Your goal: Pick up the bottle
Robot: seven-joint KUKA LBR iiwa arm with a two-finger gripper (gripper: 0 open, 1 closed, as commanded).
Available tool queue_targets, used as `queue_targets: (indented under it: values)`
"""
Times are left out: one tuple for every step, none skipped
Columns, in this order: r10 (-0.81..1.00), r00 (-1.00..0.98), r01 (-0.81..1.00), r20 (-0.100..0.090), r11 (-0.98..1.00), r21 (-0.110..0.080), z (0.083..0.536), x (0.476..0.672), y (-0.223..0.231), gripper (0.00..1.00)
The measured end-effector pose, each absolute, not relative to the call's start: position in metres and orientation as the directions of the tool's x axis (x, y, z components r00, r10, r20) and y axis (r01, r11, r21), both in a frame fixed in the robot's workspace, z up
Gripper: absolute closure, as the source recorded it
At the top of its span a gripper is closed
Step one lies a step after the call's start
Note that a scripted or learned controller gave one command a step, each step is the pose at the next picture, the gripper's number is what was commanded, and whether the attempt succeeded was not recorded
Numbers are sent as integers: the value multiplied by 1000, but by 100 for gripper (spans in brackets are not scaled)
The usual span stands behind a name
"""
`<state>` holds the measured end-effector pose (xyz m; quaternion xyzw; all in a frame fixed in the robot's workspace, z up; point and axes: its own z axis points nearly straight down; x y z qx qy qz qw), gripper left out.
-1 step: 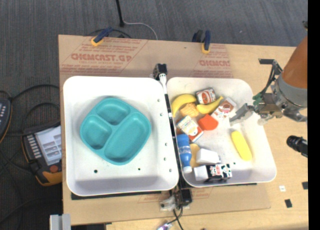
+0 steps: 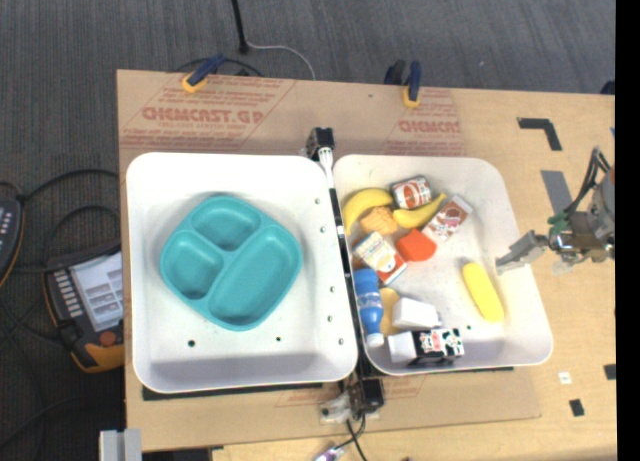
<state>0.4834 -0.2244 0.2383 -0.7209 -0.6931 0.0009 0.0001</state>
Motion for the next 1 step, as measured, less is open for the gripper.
queue_targets:
  values:
    - [998, -55, 998, -3, 55, 3, 337, 485, -223, 0]
